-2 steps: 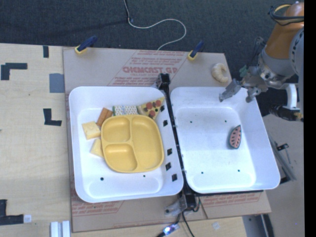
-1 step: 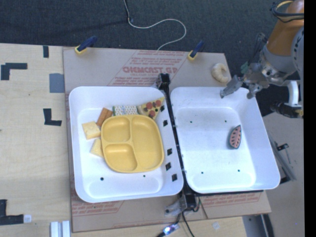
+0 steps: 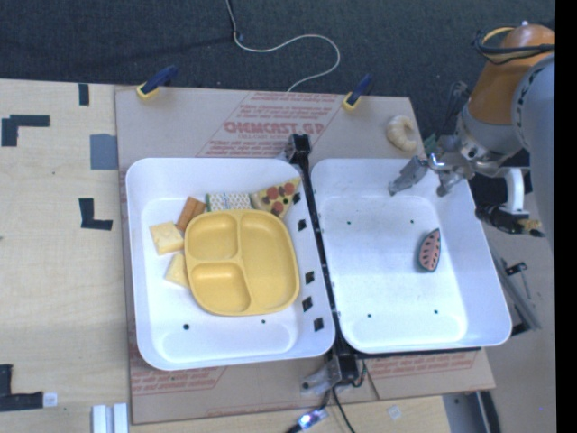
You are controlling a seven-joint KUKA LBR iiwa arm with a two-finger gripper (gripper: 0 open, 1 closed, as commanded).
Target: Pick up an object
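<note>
**Sam:** What do you see closest to us?

**Me:** The near part of the right bin [image 3: 451, 327] is bare. A bit farther in, close to its right wall, lies a small flat toy [image 3: 428, 250], grey with a red patch. It lies alone, so I would try for that one.

**Sam:** What could go wrong?

**Me:** It lies very flat. I think the fingers could slide over it and come up with nothing. It is also near the wall, so a finger could bump the rim.

**Sam:** And the left bin [image 3: 144, 269]?

**Me:** A big yellow plate [image 3: 242, 262] with three parts sits in the middle. Little food toys are tucked at its left and far edges: a cracker [image 3: 166, 237] and a pizza slice [image 3: 279, 193]. The plate crowds them, so they are harder to grab.

**Sam:** Where is the gripper [image 3: 425, 175]?

**Me:** At the far right corner of the right bin, farther back than the flat toy. Its two fingers are spread apart, with nothing between them.

**Sam:** Anything past the bins?

**Me:** A pale ring [image 3: 403, 133] lies on the cardboard, out of the way.
</note>
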